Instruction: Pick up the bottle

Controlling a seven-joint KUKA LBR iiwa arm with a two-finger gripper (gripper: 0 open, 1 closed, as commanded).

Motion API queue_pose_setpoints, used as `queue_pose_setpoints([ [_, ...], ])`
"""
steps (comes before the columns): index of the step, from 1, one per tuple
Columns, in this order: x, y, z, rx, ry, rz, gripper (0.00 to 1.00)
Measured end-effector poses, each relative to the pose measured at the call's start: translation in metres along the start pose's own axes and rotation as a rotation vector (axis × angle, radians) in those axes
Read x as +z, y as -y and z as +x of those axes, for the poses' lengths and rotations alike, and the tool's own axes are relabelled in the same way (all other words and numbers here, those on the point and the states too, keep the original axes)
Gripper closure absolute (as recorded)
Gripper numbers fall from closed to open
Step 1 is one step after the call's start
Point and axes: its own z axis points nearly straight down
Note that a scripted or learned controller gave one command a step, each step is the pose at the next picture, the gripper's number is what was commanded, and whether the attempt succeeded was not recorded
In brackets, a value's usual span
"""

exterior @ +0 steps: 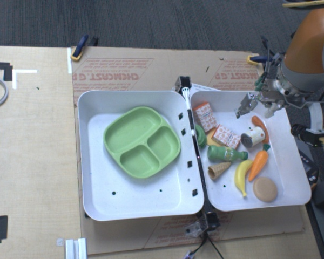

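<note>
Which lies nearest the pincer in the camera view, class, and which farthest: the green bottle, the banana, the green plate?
1. Green bottle, right bin, below-left of the pincer.
2. Banana, right bin, lower still.
3. Green plate, left bin, farthest.

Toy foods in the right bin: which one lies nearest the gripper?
The sausage, reddish and curved, at the bin's far right side. It lies just below the gripper; the carrot and banana lie farther off.

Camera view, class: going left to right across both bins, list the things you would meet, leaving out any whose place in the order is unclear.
Green plate → bottle → banana → carrot → round biscuit. The cartons and cone overlap the bottle's span, so they are left out.
</note>
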Motion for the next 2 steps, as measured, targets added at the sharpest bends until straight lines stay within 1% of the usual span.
queue_pose_setpoints([
  [1, -0.01, 0.0, 0.0, -0.001, 0.001, 0.0, 1.0],
  [2, -0.038, 0.081, -0.025, 0.251, 0.0, 0.001, 1.0],
])
